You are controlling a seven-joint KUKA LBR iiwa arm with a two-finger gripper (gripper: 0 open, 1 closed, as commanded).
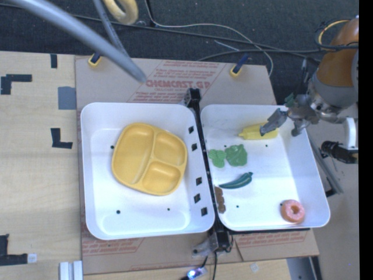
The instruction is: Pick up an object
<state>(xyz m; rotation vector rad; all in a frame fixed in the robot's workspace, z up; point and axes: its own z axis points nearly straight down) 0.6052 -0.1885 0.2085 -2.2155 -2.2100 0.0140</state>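
My gripper [282,128] hovers at the upper right of the right bin [309,174], open, with nothing between its fingers. Its left finger [271,123] points down at the right end of a yellow banana-shaped piece [252,133]; whether it touches is unclear. Further into that bin lie two green leafy pieces [229,156], a dark green pepper [236,181], a small brown piece [220,199] by the left wall, and a pink doughnut [292,211] in the near right corner.
The left bin [96,174] holds a yellow divided plate [149,158]. A black divider with clips [201,156] runs between the bins. Cables trail along the back of the bench, and a grey pole [70,25] crosses the upper left.
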